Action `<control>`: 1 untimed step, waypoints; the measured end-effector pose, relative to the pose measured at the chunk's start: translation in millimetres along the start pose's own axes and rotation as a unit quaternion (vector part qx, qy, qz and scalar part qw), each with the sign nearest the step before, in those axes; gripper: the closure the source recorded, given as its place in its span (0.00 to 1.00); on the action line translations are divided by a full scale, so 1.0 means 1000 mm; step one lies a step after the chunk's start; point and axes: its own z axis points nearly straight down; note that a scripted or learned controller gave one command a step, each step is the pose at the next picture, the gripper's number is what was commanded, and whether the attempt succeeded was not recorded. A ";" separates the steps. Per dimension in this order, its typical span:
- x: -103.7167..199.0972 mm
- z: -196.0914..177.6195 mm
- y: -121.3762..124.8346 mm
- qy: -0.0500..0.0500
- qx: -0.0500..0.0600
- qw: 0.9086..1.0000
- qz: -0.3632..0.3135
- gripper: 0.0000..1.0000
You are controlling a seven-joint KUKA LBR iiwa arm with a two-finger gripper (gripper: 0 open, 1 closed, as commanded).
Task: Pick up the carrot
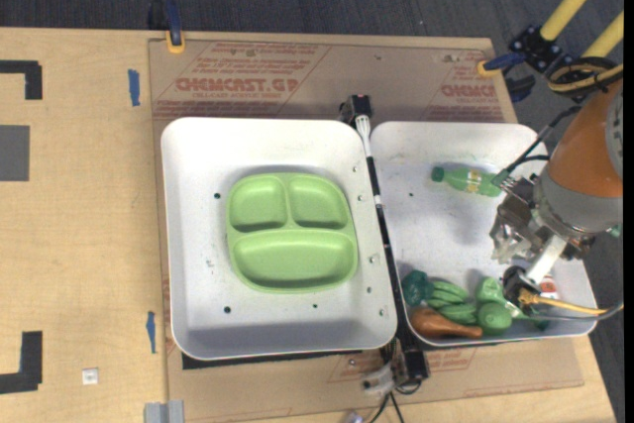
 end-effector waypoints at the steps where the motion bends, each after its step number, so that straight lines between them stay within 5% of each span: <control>1: 0.000 0.000 0.000 0.000 0.001 1.000 0.000 0.00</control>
